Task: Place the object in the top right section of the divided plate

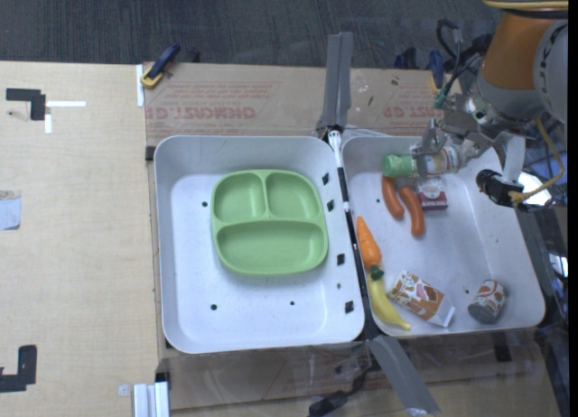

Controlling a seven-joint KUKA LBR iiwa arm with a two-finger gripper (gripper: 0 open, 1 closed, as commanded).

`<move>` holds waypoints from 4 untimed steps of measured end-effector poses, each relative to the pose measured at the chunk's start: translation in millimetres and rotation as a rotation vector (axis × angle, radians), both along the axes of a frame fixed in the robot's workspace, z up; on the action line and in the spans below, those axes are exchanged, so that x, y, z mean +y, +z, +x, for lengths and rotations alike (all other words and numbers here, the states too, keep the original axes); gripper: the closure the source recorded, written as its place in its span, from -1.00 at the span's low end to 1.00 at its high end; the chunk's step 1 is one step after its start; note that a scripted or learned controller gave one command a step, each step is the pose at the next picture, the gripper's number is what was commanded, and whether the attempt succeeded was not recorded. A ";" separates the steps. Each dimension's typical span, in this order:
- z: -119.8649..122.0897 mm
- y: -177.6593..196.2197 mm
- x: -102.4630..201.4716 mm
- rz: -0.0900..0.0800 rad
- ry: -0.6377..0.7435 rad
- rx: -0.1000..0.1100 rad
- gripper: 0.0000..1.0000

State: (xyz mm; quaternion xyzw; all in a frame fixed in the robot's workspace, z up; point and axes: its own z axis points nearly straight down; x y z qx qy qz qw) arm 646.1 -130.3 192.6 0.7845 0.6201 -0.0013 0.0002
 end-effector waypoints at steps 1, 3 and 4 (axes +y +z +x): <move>-12.9 -1.4 56.2 0.002 0.231 0.002 1.00; -10.3 -1.3 157.2 0.001 0.671 -0.001 1.00; -10.2 -1.2 156.7 0.001 0.670 -0.001 -1.00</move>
